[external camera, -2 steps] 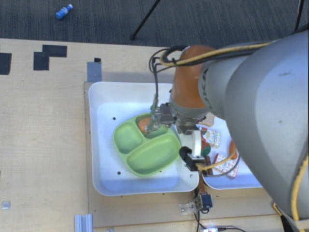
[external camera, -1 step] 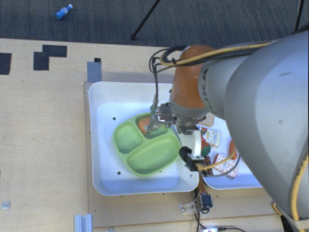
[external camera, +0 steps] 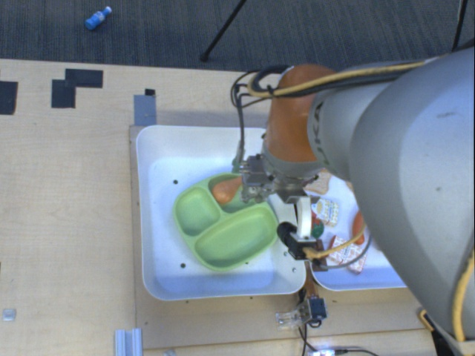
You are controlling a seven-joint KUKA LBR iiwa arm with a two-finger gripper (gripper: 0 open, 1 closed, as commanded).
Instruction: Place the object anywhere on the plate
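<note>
A small blue bottle lies on the dark carpet at far left. Black tape patches mark the pale wooden worktop. Snack packets lie in the right bin.

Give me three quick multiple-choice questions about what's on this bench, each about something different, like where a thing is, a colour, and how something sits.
1. Where is the green plate?
A. In the left bin
B. On the bare bench
C. On the dark floor

2. What colour is the object lying on the plate?
A. Blue
B. Orange
C. Black

3. How does the plate sit?
A. Flat in the bin, compartments facing up
B. Flipped upside down
C. Standing on its edge against the wall

Answers:
1. A, since the left bin's white walls surround the plate.
2. B, an orange object lies in the plate's upper compartment, beside the gripper.
3. A, all three hollow compartments open upward toward the camera.
</note>
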